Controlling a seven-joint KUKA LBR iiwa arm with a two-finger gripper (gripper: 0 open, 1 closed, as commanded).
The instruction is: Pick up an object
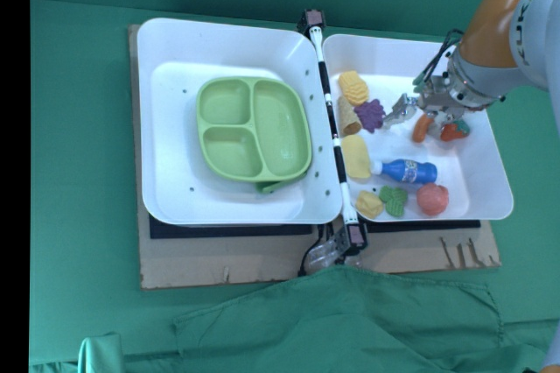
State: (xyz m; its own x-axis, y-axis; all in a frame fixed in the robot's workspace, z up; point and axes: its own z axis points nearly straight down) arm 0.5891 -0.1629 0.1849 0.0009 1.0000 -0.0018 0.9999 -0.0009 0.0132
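Note:
The right bin (481, 179) holds several toy foods. Among them are a yellow corn piece (353, 87), purple grapes (370, 113), a blue bottle (407, 171), a pink-red fruit (432, 199) and a green leafy piece (395, 200). My gripper (416, 114) hangs low over the bin's upper right part and looks open. Just below it lies an orange carrot-like piece (422, 129), and an orange and teal item (455, 131) sits to its right. I see nothing held between the fingers.
A green divided plate (254, 129) lies in the left bin (166, 100). A tan cone (348, 119) and two yellow pieces (355, 157) (368, 204) sit along the right bin's left wall. Green cloth (350, 319) covers the bench front.

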